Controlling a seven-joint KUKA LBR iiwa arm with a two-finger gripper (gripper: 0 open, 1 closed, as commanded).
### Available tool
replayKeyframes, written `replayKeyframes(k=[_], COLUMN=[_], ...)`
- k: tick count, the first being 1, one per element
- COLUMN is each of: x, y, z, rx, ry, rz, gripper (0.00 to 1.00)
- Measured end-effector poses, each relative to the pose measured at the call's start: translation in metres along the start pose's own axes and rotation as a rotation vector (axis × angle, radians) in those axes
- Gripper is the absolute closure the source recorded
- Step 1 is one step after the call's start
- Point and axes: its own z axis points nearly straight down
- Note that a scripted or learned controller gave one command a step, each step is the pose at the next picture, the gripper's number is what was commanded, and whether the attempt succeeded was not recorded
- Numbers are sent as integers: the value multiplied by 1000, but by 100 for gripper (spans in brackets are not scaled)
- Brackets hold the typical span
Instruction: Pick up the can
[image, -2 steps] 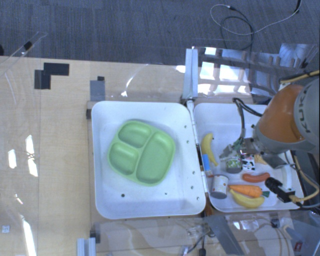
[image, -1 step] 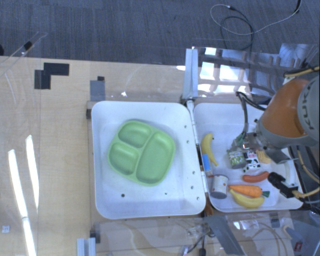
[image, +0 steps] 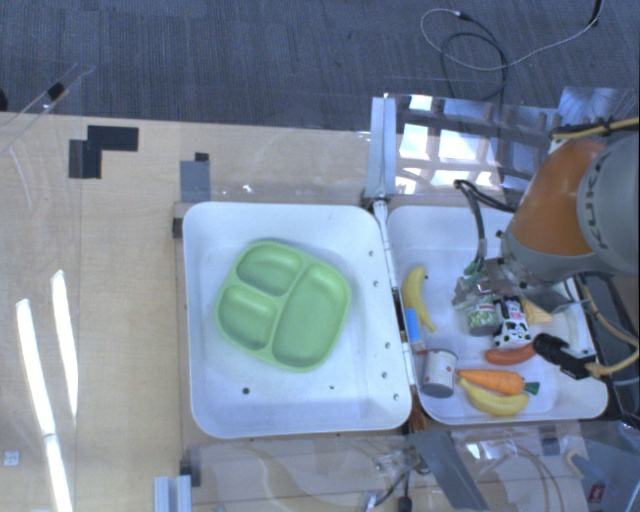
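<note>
Meanwhile, gripper (image: 478, 290) hovers near can (image: 437, 371).

A pale wooden table (image: 100, 330) carries streaks of reflected light on its left. Beyond its far edge lies dark blue-grey carpet (image: 250, 60), crossed by a loose cable (image: 480, 40).

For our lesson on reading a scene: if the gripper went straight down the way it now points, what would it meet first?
Most likely the small green-labelled item right under the gripper in the right bin. The can lies lower left, off that line. Depth is hard to judge here.
</note>
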Motion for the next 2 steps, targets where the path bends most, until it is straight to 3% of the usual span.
replayKeyframes(k=[1, 2], x=[39, 39], y=[5, 5], z=[-67, -67], rx=[4, 4], ry=[1, 1], rz=[-232, -231], gripper=[100, 0])
